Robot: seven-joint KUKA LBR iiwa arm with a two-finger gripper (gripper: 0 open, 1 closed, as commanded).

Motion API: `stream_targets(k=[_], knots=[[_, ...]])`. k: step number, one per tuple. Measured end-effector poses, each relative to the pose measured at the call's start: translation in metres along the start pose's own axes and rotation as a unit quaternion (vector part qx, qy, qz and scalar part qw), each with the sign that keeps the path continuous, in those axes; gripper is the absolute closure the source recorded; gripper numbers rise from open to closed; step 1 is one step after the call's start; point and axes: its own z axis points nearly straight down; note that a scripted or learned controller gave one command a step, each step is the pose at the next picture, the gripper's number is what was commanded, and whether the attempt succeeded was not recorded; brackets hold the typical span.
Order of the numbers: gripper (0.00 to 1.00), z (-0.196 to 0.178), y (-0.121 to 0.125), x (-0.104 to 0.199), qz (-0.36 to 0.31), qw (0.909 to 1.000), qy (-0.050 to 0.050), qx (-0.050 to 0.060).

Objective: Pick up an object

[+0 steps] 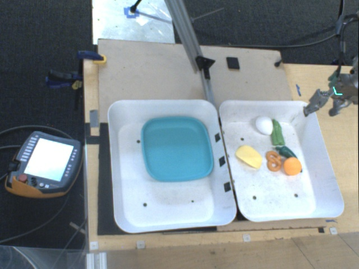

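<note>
My claw (pixel 328 102) hangs at the far right of the view, just off the upper right corner of the right bin (pixel 322 150), above its rim rather than down inside it. Its two fingers stand spread apart, and nothing sits between them.

The things I could pick all lie in that right bin, gathered in its upper middle part and well apart from my claw. A white egg-shaped object (pixel 264 124) lies nearest the top. Just beside it on the right is a green pod-like piece (pixel 277 133), lying lengthwise. Below and to the left is a yellow wedge (pixel 249 156). An orange pretzel-shaped piece (pixel 273 161) lies to the right of the wedge, and an orange ball (pixel 292 166) sits just beside that, touching a dark green piece (pixel 287 152) that runs up toward the pod.

The left bin (pixel 126 161) holds a teal square plate (pixel 176 148), lying flat near its middle. Both bins rest side by side on the desk (pixel 151 69). A handheld control pendant (pixel 44 163) lies on the floor to the left.
</note>
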Motion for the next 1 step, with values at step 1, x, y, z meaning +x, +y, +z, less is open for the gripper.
stream_targets(k=[1], knots=[[0.0,0.0,0.0,0.0,0.0,1.0,0.0,0.0]])
